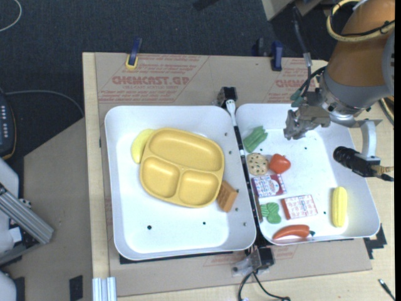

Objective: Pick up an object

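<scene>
My gripper [296, 129] hangs over the upper middle of the right bin [313, 152], above bare white floor. Nothing shows in its grasp. To its left lies a green toy vegetable [254, 138]. Below and left of it sit a round cookie [255, 163] and a red tomato [279, 163]. Further down the bin lie two red-and-white packets [268, 185] [298, 206], a small green piece [270, 212], a red sausage [291, 232] and a yellow corn cob [339, 206].
The left bin [125, 187] holds a yellow divided plate [182, 167], a yellow piece [140, 144] poking out at the plate's left, and a brown block [227, 197] at its lower right. A raised ridge [241, 162] divides the bins.
</scene>
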Controlling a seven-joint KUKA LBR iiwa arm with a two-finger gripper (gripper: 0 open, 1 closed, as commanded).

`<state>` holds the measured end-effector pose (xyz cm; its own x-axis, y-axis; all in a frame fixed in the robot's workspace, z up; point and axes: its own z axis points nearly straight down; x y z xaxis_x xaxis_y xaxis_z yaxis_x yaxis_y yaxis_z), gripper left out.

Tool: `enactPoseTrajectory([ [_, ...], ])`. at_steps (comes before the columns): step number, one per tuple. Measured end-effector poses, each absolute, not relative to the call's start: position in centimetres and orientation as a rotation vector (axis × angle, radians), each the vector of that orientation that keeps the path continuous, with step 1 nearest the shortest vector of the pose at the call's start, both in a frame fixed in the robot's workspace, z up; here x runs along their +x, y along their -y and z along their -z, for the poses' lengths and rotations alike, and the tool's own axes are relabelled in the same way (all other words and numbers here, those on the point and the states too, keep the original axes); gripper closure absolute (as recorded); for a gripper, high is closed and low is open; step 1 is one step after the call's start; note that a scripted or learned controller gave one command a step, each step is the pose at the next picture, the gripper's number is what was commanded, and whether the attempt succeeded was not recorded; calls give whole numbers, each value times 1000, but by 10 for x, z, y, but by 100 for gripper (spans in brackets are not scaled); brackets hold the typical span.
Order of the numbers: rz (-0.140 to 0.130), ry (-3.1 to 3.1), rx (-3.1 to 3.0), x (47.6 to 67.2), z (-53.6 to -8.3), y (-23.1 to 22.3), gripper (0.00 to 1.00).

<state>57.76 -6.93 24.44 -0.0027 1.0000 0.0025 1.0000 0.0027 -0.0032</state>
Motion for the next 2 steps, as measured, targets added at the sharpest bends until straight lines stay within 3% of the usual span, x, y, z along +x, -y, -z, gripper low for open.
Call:
enactPoseTrajectory([
  [2,-5,2219,-2214,496,-214,3,100],
])
